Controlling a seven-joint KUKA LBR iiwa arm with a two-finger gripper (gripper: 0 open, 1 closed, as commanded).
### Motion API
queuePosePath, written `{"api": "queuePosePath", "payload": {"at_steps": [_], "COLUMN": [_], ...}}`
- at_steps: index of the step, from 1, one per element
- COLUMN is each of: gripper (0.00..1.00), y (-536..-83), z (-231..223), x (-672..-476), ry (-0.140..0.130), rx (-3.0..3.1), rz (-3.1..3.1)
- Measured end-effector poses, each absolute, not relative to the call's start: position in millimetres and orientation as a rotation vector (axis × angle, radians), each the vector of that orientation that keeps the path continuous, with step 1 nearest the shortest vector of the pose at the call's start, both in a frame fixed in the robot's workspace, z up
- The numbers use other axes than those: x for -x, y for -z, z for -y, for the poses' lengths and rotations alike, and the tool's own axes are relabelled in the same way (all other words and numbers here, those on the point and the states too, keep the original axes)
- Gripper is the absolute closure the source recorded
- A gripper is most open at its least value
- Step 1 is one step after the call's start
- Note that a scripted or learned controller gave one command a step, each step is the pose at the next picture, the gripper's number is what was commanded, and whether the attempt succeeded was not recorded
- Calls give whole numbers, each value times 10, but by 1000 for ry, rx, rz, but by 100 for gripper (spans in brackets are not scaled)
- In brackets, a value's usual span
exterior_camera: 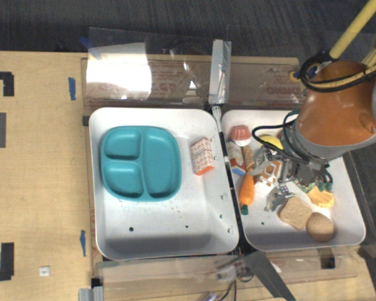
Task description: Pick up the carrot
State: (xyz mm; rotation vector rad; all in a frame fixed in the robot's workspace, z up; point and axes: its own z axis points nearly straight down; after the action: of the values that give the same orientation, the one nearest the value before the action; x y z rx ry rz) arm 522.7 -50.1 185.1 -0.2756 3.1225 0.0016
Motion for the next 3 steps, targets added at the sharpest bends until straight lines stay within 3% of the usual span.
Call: {"api": "queuePosePath", "payload": {"at_steps": [1, 2, 3], "gripper": [0, 0, 0], "y": [-1853, -1854, -1855], "z": [417, 344, 541], "x": [-4926, -5461, -5383], "ry": [-2, -1, -1], "rx": [29, 120, 25], "rz": [-3138, -3133, -3138]}}
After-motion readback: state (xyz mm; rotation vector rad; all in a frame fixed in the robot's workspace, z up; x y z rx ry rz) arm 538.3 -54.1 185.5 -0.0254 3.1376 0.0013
